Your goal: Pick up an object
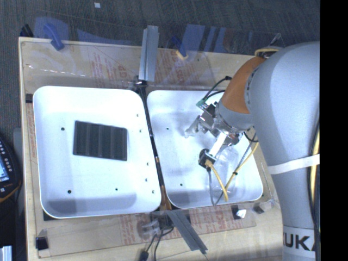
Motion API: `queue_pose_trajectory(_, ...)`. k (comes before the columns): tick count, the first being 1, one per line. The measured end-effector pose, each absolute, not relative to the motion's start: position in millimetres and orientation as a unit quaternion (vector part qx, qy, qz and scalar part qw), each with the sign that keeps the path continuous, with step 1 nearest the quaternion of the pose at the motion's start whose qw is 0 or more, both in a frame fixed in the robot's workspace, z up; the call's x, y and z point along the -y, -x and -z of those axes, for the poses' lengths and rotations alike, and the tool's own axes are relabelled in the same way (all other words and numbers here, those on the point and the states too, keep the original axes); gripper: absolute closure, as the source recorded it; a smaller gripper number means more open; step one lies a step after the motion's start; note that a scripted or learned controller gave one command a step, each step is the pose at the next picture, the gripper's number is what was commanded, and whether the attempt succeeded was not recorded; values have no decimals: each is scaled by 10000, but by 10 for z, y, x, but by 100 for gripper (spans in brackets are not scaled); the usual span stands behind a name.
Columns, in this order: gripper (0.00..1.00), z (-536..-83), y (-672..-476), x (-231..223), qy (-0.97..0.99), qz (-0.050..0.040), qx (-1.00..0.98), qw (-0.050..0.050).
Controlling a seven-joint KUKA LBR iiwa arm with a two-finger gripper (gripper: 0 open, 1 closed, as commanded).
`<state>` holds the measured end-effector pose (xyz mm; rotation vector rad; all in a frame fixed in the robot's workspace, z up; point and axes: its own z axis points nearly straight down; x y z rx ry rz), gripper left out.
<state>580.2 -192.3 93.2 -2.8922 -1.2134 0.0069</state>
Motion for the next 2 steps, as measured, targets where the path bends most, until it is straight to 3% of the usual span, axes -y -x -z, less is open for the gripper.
queue_pose_trajectory(1, 0, -2040, -5683, 2037, 9175, -4, 3976, 11)
queue_pose_trajectory(2, 0, -2270, -5375, 2005, 8559, -14, 5171, 23)
